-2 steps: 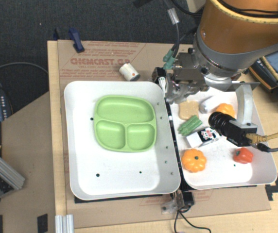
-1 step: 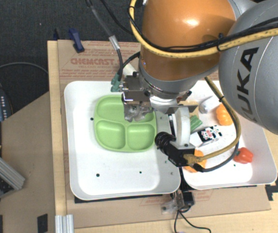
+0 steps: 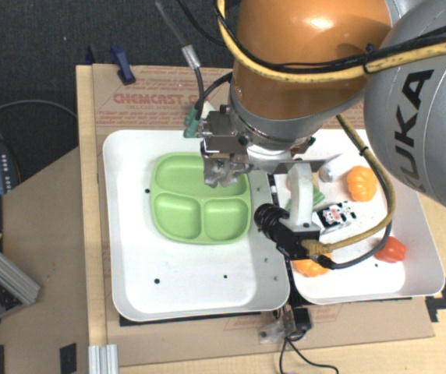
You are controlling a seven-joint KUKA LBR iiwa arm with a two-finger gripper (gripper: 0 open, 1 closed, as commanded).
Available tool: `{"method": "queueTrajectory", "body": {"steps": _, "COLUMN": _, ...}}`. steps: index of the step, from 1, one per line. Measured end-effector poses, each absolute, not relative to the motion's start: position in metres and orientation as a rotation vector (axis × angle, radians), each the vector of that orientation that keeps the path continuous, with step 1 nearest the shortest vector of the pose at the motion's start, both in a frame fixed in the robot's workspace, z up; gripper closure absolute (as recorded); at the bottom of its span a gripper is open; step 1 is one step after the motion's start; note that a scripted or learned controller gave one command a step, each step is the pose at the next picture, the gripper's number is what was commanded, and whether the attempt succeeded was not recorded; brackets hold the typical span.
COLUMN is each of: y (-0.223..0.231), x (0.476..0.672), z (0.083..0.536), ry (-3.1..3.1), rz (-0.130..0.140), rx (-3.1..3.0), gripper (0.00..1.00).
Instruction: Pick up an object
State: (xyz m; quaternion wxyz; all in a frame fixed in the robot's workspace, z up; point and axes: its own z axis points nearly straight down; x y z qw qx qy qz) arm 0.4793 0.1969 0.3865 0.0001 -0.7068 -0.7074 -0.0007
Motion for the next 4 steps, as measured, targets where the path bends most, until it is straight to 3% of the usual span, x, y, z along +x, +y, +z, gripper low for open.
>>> {"method": "queueTrajectory", "body": {"steps": 1, "y": 0.226, "x": 0.487, "z": 0.499, "ry": -2.229, "rz": -0.023, "rx": -2.22, "gripper": 1.0}}
{"method": "queueTrajectory", "body": {"steps": 2, "y": 0.17, "x": 0.478, "z": 0.398, "ry": -2.212, "rz": 0.018, "rx": -2.224, "gripper": 1.0}}
{"method": "queueTrajectory", "body": {"steps": 3, "y": 0.104, "x": 0.479, "z": 0.349, "ry": -2.211, "rz": 0.012, "rx": -2.226, "gripper": 1.0}}
{"method": "queueTrajectory", "body": {"steps": 4, "y": 0.027, "x": 0.48, "z": 0.449, "ry": -2.218, "rz": -0.015, "rx": -2.239, "gripper": 1.0}}
